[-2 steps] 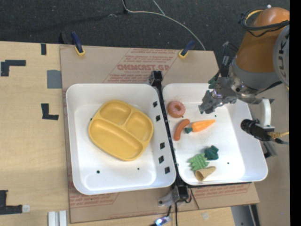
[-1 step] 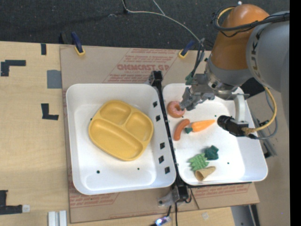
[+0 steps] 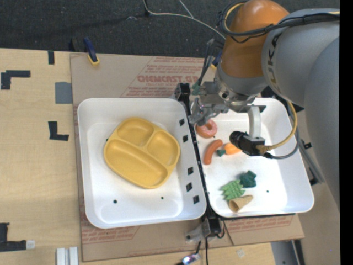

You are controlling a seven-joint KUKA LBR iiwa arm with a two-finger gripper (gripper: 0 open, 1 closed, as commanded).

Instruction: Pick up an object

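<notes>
My gripper (image 3: 205, 116) hangs low over the far left part of the right bin (image 3: 289, 195), right above a pink ring-shaped toy (image 3: 207, 129). The ring lies just below the fingertips and seems to touch them. An orange-red sausage toy (image 3: 211, 151) lies in front of the ring, with a small carrot toy (image 3: 230, 149) beside it. Nearer the front sit a dark green toy (image 3: 247, 178), a light green leafy toy (image 3: 232, 189) and a tan cone (image 3: 240, 202).
The left bin (image 3: 91, 148) holds a yellow divided plate (image 3: 142, 152). A black divider strip (image 3: 190, 153) runs between the two bins. The arm's grey and orange body (image 3: 259, 32) looms over the right bin's back. Cardboard lies under both bins.
</notes>
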